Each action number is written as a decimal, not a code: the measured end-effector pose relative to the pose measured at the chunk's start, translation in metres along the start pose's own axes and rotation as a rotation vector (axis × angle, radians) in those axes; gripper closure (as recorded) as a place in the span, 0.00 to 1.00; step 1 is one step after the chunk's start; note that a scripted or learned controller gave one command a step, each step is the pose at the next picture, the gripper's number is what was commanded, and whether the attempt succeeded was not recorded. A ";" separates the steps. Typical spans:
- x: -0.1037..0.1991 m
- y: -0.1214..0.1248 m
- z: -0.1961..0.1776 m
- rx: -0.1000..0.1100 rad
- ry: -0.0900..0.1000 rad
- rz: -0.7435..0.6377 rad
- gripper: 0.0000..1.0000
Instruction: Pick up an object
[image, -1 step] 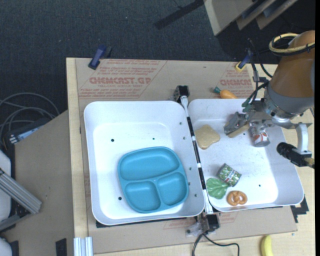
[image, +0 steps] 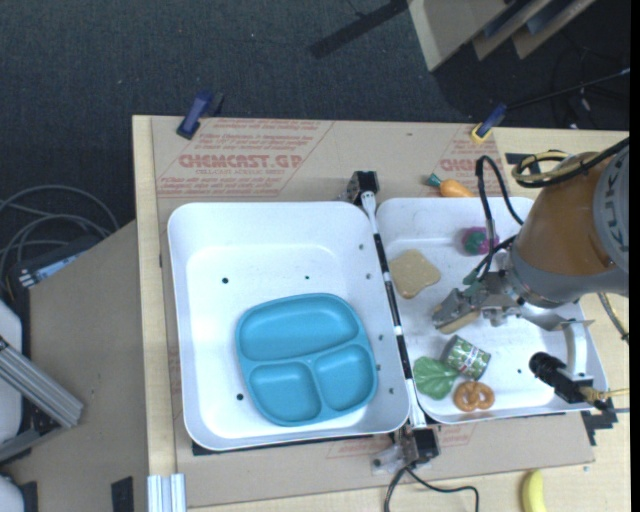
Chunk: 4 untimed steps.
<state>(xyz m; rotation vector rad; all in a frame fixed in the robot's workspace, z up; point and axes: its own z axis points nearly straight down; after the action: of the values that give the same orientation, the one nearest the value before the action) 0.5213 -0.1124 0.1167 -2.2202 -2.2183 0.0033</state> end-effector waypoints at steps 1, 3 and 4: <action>-0.007 0.013 0.033 -0.001 0.000 0.000 0.00; 0.014 -0.034 0.032 -0.005 -0.001 -0.001 0.00; 0.017 -0.023 0.033 -0.004 -0.001 -0.001 0.00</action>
<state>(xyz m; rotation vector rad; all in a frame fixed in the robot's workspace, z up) 0.4982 -0.0958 0.0843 -2.2221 -2.2216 -0.0005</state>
